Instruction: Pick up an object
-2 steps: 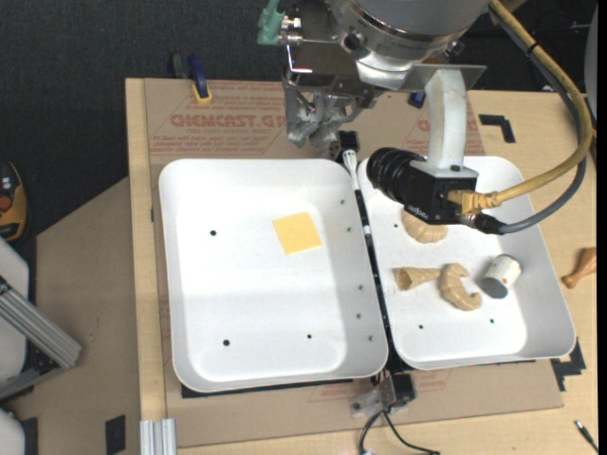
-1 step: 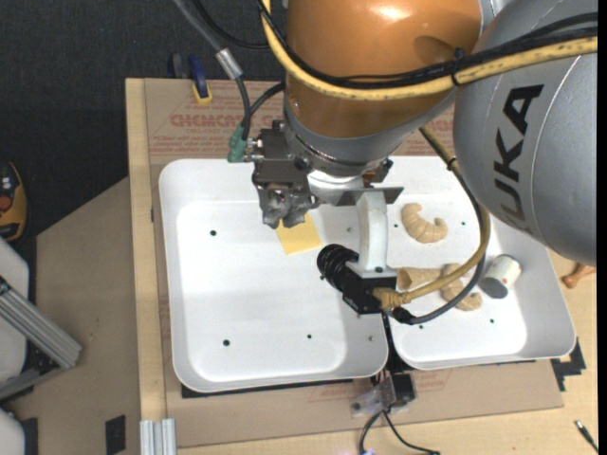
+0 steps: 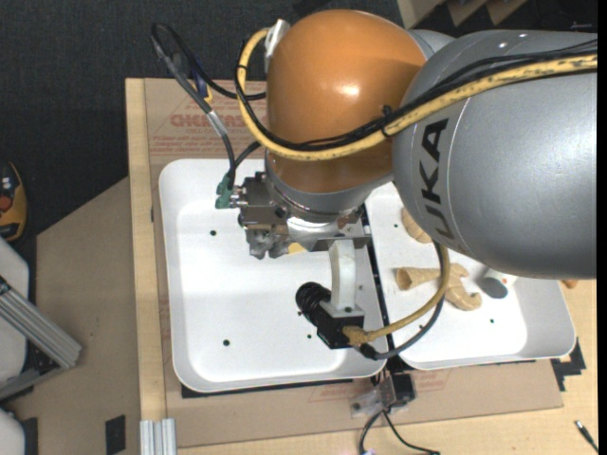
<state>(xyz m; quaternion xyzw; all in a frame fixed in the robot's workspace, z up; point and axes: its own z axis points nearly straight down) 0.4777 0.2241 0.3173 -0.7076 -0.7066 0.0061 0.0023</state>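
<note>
**Desk:** Where is the gripper?

**Operator:** I see the gripper (image 3: 264, 240) over the left bin (image 3: 190, 282), toward its far side and right of middle. It hangs under the orange band (image 3: 332, 74) of the arm (image 3: 512, 150). The wrist covers its tip from my camera, so I cannot tell whether it is apart or together.

**Desk:** And something to pick?

**Operator:** The things I can make out are in the right bin (image 3: 531, 335), well apart from the gripper. A tan wooden piece (image 3: 463, 298) lies near the wall between the bins, partly crossed by the yellow cable. A second tan piece (image 3: 414, 224) lies farther back, half hidden by the arm. Both bins sit on a brown board (image 3: 147, 159).
</note>
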